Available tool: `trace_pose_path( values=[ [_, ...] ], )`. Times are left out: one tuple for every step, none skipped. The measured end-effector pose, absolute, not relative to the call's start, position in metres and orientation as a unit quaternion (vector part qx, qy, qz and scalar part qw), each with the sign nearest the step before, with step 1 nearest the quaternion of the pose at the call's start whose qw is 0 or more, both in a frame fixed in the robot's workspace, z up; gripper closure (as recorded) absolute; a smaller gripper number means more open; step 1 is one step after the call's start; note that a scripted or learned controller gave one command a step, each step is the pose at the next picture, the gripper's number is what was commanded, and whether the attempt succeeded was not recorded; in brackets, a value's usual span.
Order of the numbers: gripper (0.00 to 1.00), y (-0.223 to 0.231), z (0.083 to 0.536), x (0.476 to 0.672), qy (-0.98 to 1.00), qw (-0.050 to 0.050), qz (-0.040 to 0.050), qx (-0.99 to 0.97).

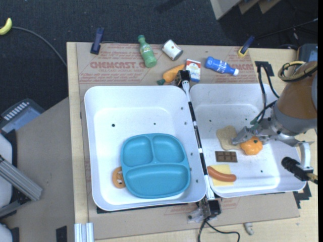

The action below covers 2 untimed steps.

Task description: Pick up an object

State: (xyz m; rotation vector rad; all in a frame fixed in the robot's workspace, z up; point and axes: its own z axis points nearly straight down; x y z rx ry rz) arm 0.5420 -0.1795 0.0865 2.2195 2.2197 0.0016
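Reaching in from the right, the gripper [248, 136] sits low in the right bin [262, 183], directly at the orange toy fruit [251, 146]. Whether its jaws are released or clenched cannot be determined from this angle; the orange toy fruit lies just below and against the gripper tip, but a grasp is not confirmed.

Location: right bin, centre-right, beside the tan bread slice [227, 136] and above the chocolate bar [226, 157]. The hot dog [221, 173] on its yellow slice lies near the front wall.

Handling, as a judgement: the fruit appears to be light, rigid moulded plastic with a smooth, rounded skin, hence liable to roll or squirt out under an off-centre pinch. Take hold across its widest part, jaws level on opposite flanks.

Orientation: the body is nearly round, with no clear long axis; any stem end is too small to resolve.

The left bin [101, 115] holds a blue divided plate [154, 165].
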Motion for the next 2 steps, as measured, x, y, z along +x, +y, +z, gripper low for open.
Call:
trace_pose_path(
  values=[
    [1.00,-0.180,0.097,0.543,0.707,0.003,0.0012,0.707],
    [1.00,-0.116,0.090,0.566,0.707,0.007,0.0034,0.707]
  ],
)
